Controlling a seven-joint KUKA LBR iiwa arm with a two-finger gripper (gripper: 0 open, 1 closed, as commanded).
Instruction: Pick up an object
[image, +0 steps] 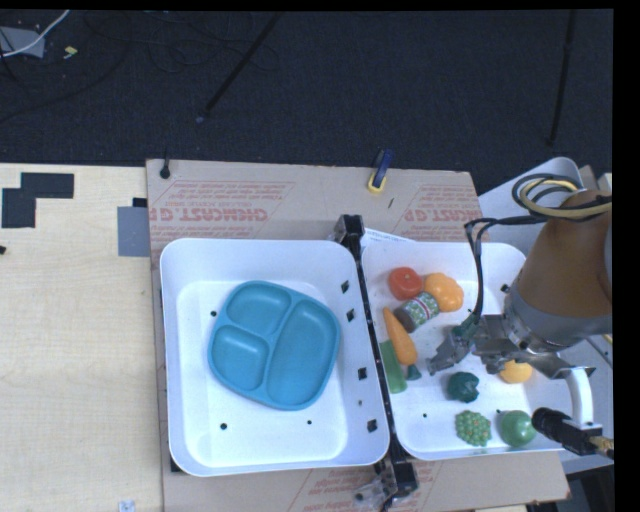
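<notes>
My gripper (452, 350) hangs low over the middle of the right bin (440, 445), reaching in from the right on the grey arm (560, 280). Just below it lies a dark teal object (462, 385). To its left are an orange carrot (400, 340) and a green piece (393, 368). A small labelled bottle (417, 312) lies up and left of it. A red tomato (404, 282) and an orange-yellow pepper (446, 292) sit further back. Nothing shows held in the gripper.
A bumpy green fruit (473, 428) and a green apple (516, 428) lie at the right bin's front edge, and a yellow piece (516, 373) sits under the arm. The left bin (190, 300) holds a blue divided plate (273, 343). A black divider (365, 340) separates the bins.
</notes>
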